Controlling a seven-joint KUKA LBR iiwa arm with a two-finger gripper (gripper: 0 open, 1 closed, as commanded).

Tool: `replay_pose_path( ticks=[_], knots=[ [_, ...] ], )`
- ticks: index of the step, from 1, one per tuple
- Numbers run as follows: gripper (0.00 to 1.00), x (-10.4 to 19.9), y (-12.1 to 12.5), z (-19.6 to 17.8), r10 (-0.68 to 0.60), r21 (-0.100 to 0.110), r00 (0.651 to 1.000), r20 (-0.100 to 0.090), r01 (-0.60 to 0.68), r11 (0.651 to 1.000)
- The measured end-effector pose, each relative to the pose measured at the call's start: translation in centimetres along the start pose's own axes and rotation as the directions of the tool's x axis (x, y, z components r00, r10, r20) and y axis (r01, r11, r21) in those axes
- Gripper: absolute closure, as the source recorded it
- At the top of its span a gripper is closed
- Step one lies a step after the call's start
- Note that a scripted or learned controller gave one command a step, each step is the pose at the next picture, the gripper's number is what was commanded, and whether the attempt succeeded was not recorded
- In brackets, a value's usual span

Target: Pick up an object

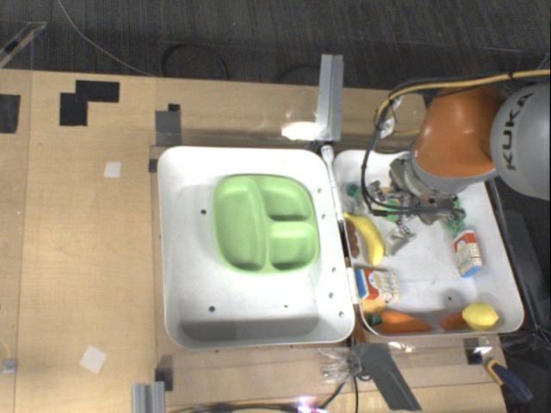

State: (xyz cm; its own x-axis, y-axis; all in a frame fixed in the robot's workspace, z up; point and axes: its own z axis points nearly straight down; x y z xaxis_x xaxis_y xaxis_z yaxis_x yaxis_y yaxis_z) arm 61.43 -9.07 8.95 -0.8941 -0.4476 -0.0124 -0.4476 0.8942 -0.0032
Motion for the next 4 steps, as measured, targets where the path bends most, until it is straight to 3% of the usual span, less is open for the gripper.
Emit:
replay_pose_path(
  ticks=[2,3,4],
  knots=[
    [0.0,7.3,4.3,-0.3,0.142,0.007,0.99,0.008,-0.142,0.99],
    [0.0,2.8,1.9,-0.1,0.052,0.004,0.999,0.003,-0.052,0.999],
    [0.0,9.2,1.9,-0.3,0.112,0.009,0.994,0.008,-0.112,0.994]
  ],
)
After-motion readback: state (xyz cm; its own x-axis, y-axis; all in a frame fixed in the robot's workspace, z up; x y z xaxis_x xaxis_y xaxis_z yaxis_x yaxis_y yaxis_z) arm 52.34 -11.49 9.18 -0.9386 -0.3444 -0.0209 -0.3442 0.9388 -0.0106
